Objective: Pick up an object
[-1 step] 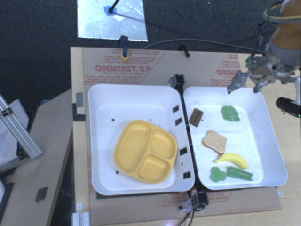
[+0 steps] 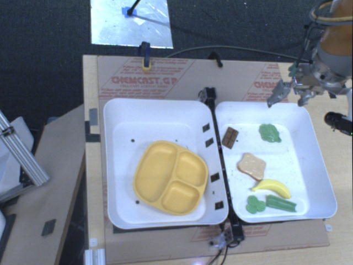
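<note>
The right bin point(image 2: 314, 148) holds a brown chocolate piece point(image 2: 229, 137), a green leafy piece point(image 2: 269, 132), a slice of toast point(image 2: 251, 165), a yellow banana point(image 2: 272, 187) and a green broccoli stalk point(image 2: 272, 203). My gripper point(image 2: 290, 97) hangs above the far edge of the right bin, just beyond the green leafy piece. Its two fingers are spread apart with nothing between them. The arm comes in from the upper right.
The left bin point(image 2: 118, 120) holds a yellow divided plate point(image 2: 170, 176). A black clamp bar point(image 2: 216, 148) runs between the two bins. A metal frame piece point(image 2: 22, 153) sits at the left of the bench.
</note>
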